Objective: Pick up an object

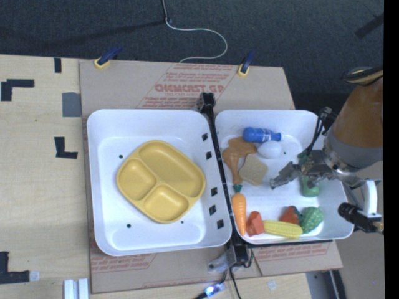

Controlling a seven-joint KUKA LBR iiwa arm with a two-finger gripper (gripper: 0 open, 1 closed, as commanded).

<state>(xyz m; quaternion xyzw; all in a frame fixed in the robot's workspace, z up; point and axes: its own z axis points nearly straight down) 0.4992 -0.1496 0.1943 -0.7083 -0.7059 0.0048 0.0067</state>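
Observation:
My gripper [298, 178] hangs low over the right side of the right bin [293, 116], open, with one dark finger [280, 179] stretched left toward the brown pieces. A small green object [310, 187] lies just under its right side; nothing is clamped. To its left lie a tan bread-like piece [253, 170] and a brown curved piece [237, 151]. A blue bottle [260, 134] and a white egg [270, 149] rest at the bin's far side. Along the near edge sit a carrot [239, 209], a red piece [254, 223], a yellow corn cob [282, 229], another red piece [289, 215] and green broccoli [311, 218].
The left bin [100, 167] holds a yellow divided plate [161, 180]. A black divider with clips [215, 167] runs between the bins. The arm's grey and orange body [358, 129] overhangs the right bin's right rim. A white cable [193, 33] trails behind the bench.

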